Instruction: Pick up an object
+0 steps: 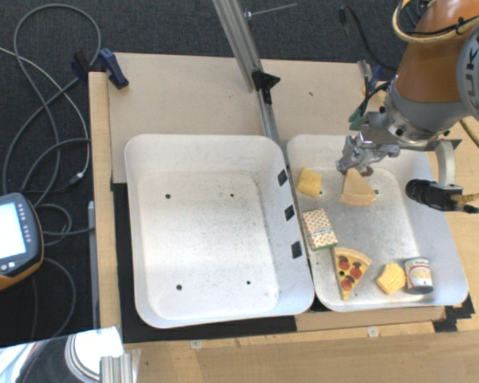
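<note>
- Setting: a wooden bench point(104, 214) on dark carpet, loose cables at the left, and a handheld control pendant point(4, 242) lying off the bench edge. An aluminium post point(239, 46) slants in from above.
- Surface: two shallow white bins side by side. The left bin point(203, 222) carries only specks and small holes; the right bin point(431, 246) bears all the items.
- Contents of the right bin: a yellow wedge point(309, 183) near its upper left, a tan wedge point(358, 191) just beside the gripper, a patterned card point(319, 228), a toy pizza slice point(350, 270), a yellow block point(390, 278) and a small can point(418, 274) touching it.
- Arm: the gripper point(358, 159) hangs directly over the tan wedge, at or very close to its top edge. I cannot tell whether the fingers are apart or together, nor whether they have hold of anything.
- Handling, as a judgement: the tan wedge looks light, stiff and toy-like, likely smooth-faced. Its sloping sides could slip out of a pinch; the two flat faces across the thick end seem the safer hold.
</note>
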{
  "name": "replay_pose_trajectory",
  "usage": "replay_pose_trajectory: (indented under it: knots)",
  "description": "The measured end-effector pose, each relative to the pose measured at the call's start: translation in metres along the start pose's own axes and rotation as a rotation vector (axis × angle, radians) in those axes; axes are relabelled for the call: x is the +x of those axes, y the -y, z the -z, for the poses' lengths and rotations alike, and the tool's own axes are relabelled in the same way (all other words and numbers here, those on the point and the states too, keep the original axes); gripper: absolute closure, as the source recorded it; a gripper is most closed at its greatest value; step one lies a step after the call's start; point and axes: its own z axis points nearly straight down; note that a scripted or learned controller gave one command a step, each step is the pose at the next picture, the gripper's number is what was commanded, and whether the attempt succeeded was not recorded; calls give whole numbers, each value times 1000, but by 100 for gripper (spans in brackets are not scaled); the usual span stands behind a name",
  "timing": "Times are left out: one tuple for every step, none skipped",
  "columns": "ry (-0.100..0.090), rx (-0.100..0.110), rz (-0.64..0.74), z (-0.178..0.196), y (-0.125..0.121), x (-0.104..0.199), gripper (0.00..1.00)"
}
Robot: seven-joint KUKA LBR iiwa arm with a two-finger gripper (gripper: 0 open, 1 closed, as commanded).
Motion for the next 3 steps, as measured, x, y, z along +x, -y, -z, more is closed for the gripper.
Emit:
replay_pose_trajectory:
  knots:
    - [-1,0,2,7,20,52,100]
    - [0,1,1,4,41,90,100]
    - [-1,1,2,-3,57,141,100]
